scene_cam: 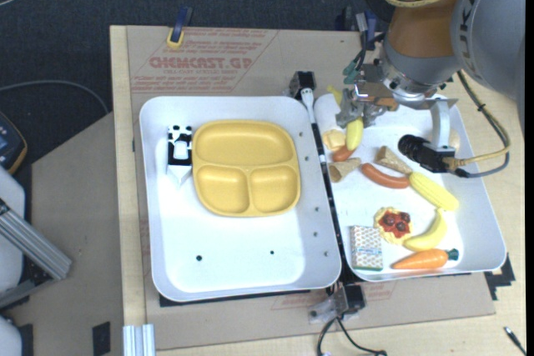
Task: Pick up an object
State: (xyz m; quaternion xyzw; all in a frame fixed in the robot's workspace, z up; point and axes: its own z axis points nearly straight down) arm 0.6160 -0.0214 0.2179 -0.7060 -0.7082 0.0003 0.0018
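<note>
Yellow plastic is showing at the claw (355,122), which is hanging over the upper left corner of the right bin (488,217) and seemingly pinching a small yellow toy piece (354,134), perhaps a banana, though the fingers are hard to make out against the clutter. Around it in that bin are lying a sausage (385,176), a corn cob (432,190), a banana (426,233), a carrot (424,259), a small pizza (393,223) and a cracker packet (365,247). Sitting in the left bin (167,263) are a yellow divided plate (246,165) and, touching its left edge, a black-and-white block (178,147).
</note>
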